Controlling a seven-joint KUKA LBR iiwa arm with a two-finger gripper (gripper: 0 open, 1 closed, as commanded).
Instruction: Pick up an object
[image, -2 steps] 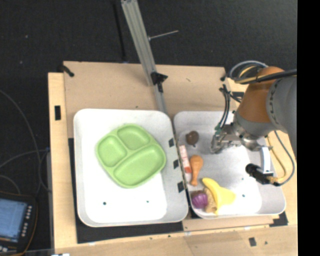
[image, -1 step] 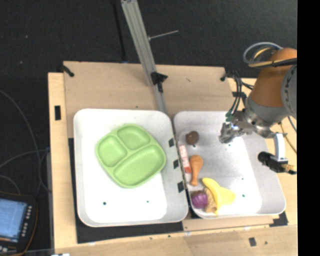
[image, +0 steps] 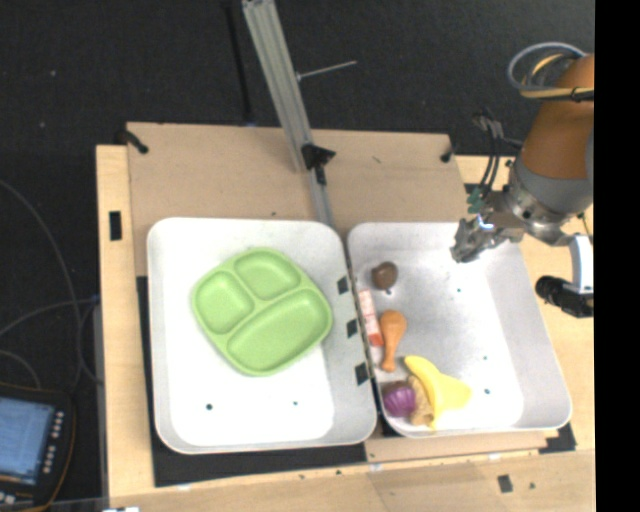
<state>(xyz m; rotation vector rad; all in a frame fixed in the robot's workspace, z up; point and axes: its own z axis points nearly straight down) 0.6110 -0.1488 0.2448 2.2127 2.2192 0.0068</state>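
Left bin holds a green divided plate. Right bin holds a banana, drumstick and purple onion along its left edge. The gripper hangs over its top edge; its grasp cannot be determined.

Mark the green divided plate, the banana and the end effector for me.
green divided plate (image: 262, 311): camera view, ridge between its compartments.
banana (image: 436, 383): camera view, middle of its yellow body.
end effector (image: 468, 246): camera view, tip over the right bin.

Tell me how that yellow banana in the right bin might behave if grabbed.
The banana looks smooth and curved, so it may slip or pivot between fingers. It lies against the purple piece near the bin wall, so a push likely jostles both.
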